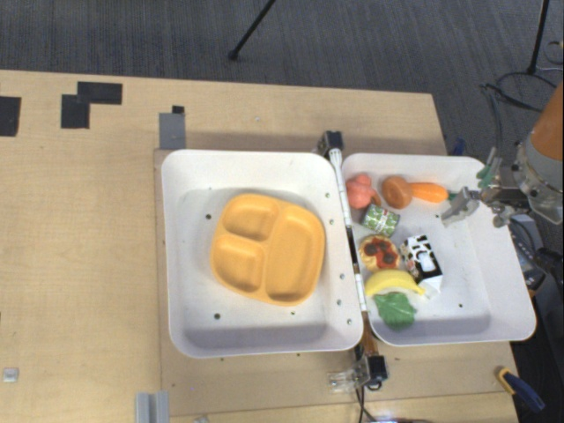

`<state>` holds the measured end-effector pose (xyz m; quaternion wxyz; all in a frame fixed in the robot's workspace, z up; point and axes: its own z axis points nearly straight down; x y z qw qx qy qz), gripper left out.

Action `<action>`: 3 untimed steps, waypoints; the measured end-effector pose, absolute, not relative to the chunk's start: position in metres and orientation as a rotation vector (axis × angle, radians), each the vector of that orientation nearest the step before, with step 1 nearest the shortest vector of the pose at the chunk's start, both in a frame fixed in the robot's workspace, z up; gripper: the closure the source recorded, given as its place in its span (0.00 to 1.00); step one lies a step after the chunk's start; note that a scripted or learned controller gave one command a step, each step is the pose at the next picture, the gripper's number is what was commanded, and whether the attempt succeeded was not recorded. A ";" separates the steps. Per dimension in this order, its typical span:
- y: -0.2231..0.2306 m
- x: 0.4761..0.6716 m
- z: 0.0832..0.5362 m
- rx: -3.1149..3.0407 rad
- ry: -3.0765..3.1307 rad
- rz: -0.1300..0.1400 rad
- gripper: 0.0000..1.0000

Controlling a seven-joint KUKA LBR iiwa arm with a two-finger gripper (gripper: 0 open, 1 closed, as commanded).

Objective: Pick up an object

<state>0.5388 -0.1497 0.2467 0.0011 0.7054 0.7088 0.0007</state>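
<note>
The right bin [493,315] holds a cluster of toy foods along its left side. A pink piece [359,189] lies at the back. Beside it are a brown-orange ball [396,192] and an orange carrot [430,192]. Below them sit a green can [381,219], a round pizza-like piece [379,252], a black-and-white item [424,256], a yellow banana [393,282] and a green broccoli-like piece [395,309]. My gripper [469,204] hangs over the bin's upper right part, just right of the carrot, with nothing seen in it.
The left bin [189,324] holds a yellow divided plate [267,247]. A divider rail [345,218] runs between the bins. The arm's grey body and orange band [548,139] enter at the right edge. Dark markers [88,102] lie on the bench at the far left.
</note>
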 end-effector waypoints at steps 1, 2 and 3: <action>-0.118 0.518 0.095 2.142 2.295 0.003 0.00; -0.117 0.520 0.105 2.139 2.294 0.006 1.00; -0.068 0.543 0.185 1.826 2.552 0.003 1.00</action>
